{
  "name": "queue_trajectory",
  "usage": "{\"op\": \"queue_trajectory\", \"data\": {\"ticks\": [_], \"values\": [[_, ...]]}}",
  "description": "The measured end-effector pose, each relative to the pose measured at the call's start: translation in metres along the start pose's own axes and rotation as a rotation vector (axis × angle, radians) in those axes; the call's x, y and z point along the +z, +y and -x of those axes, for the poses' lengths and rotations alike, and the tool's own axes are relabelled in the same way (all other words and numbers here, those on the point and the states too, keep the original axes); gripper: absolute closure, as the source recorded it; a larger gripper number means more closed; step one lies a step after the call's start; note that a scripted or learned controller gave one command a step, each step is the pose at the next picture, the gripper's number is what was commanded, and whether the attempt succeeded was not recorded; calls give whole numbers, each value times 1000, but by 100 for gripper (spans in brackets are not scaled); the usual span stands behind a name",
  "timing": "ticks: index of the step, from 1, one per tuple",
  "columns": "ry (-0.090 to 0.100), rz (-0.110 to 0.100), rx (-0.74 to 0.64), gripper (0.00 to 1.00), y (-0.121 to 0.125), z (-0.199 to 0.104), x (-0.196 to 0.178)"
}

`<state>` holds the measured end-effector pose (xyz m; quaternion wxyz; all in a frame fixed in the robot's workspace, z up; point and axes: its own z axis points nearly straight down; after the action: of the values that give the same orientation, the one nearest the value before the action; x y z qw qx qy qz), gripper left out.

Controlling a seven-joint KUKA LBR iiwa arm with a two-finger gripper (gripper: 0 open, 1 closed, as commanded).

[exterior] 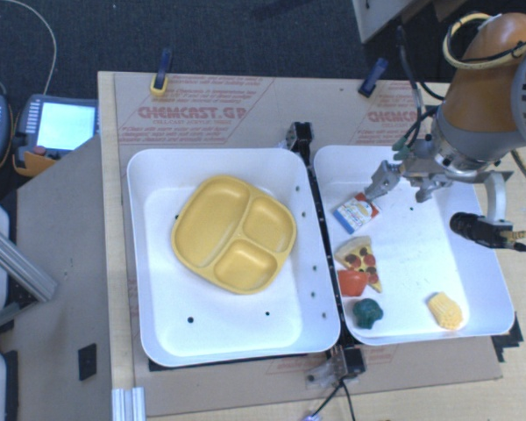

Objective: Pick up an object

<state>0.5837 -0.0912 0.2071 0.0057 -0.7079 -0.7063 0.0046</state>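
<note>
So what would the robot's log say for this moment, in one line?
gripper: over right bin, holding nothing | nearest: small carton | left bin: yellow tray | pick: not yet done

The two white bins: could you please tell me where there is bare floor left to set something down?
Left bin: bare floor all round the yellow plate, widest along the near edge. Right bin: open in the middle, between the corn and the pizza slice. Its left side is crowded: carton, pizza slice, tomato, broccoli.

Glossy yellow plastic tray (234,233)
</note>
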Motion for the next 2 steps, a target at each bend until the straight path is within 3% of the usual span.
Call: {"op": "queue_trajectory", "data": {"ticks": [1,2], "values": [[-1,15,-3,0,3,0,-8],[-1,10,-1,0,9,7,40]]}}
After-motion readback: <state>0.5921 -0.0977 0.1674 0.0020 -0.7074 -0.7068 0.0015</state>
